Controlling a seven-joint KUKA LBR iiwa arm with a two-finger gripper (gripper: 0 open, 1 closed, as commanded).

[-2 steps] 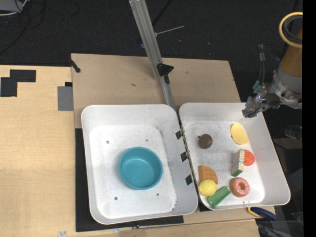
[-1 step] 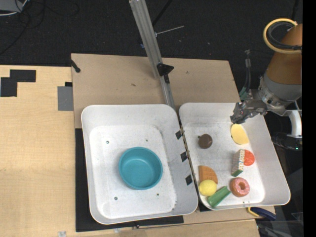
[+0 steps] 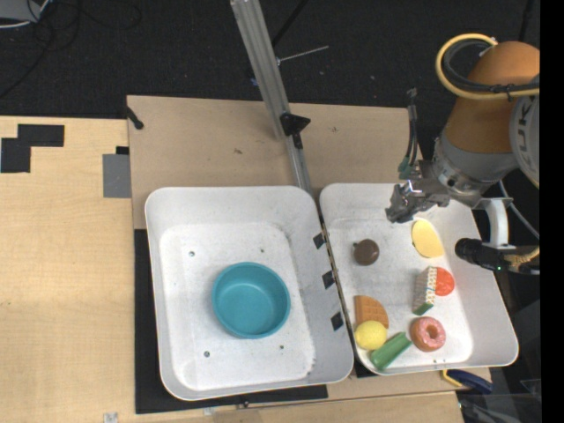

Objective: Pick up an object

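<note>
So far nothing is picked: the tool point(image 3: 407, 203) sits over the upper part of the right bin point(image 3: 493, 346), with no object seen between its tips, and whether it is spread or pressed together cannot be told from this slanted view. All candidate objects lie on the right bin's floor: a yellow oval piece point(image 3: 427, 238) just beside the tool, a brown round piece point(image 3: 366, 252) near the bin's middle, a red and white item point(image 3: 433, 285), an orange-brown wedge point(image 3: 370, 309), a yellow ball point(image 3: 370, 334), a green piece point(image 3: 390, 350) and a pink donut point(image 3: 427, 333) toward the near edge. A teal bowl point(image 3: 251, 300) rests in the left bin point(image 3: 172, 236). Judged from this, the grasp itself is left: descend, close on one item, lift. Nearest targets look like the yellow oval or brown piece.
</note>
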